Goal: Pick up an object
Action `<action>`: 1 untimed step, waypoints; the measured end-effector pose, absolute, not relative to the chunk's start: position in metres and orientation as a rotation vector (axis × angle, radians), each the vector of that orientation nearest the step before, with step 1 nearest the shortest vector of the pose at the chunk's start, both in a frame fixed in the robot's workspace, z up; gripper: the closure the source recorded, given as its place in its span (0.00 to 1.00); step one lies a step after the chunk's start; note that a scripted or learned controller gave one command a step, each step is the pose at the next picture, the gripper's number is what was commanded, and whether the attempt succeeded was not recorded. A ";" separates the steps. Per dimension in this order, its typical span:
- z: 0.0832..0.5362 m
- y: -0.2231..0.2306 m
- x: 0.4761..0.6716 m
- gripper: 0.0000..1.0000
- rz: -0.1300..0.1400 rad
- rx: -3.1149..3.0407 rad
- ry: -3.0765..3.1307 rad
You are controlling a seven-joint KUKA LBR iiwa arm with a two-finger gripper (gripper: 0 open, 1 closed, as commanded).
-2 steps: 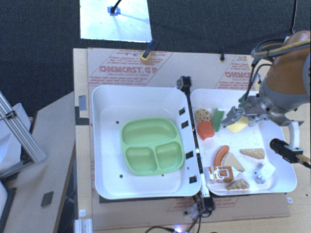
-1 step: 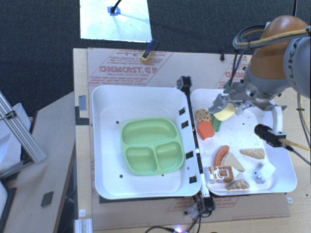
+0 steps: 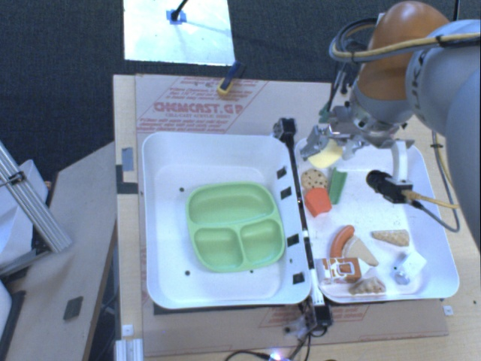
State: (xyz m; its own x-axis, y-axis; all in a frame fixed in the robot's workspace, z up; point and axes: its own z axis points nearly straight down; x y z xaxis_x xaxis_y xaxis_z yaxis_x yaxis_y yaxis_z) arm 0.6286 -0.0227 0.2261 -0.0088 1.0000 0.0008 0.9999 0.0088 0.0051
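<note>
Altogether, two white bins point(image 3: 225, 145): left holds one green tray point(image 3: 233, 224); jaws point(image 3: 328, 143) grip one yellow block point(image 3: 325, 157).

A single fixed camera sits above the surface point(image 3: 203, 100) and looks down on it at a slant, from a moderate distance. The far edge of the surface lies toward twelve o'clock and the near edge toward six. The left bin point(image 3: 161, 201) takes the centre of the frame, the right bin point(image 3: 436, 224) sits toward four o'clock, and both fit in whole. The arm point(image 3: 443, 66) comes in from two o'clock, cut off by the frame's edge.
</note>
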 end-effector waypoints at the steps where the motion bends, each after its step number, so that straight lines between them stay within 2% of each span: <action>1: 0.229 0.021 0.645 1.00 0.005 2.211 2.230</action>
